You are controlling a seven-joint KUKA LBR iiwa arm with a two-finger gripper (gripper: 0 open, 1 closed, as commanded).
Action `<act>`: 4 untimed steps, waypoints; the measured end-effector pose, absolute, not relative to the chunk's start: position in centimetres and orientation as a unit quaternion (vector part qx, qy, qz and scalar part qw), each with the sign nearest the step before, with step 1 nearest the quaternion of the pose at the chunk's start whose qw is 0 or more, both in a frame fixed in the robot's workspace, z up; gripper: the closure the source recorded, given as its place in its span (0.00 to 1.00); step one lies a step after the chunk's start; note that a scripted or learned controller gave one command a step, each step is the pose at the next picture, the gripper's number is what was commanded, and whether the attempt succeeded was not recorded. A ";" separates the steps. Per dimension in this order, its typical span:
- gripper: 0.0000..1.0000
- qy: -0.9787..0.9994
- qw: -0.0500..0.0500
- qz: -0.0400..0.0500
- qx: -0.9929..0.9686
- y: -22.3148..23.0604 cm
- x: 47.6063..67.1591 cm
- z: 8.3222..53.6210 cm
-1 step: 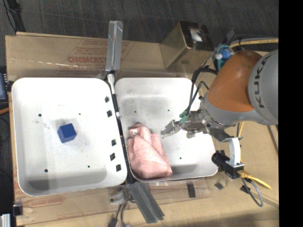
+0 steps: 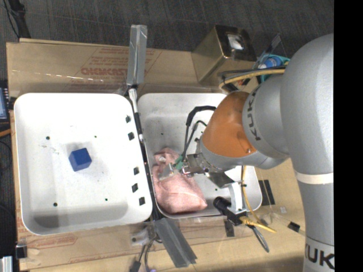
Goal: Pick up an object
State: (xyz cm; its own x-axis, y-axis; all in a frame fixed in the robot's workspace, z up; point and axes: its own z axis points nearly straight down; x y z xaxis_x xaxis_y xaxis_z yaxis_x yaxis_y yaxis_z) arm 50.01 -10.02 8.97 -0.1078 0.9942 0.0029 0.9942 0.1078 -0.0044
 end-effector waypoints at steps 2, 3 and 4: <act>0.00 -0.785 0.003 0.000 -0.620 -12.3 52.7 9.0; 0.00 -0.676 0.002 -0.001 -0.737 -15.9 47.9 9.2; 0.00 -0.762 0.002 0.000 -0.648 -11.7 53.4 9.0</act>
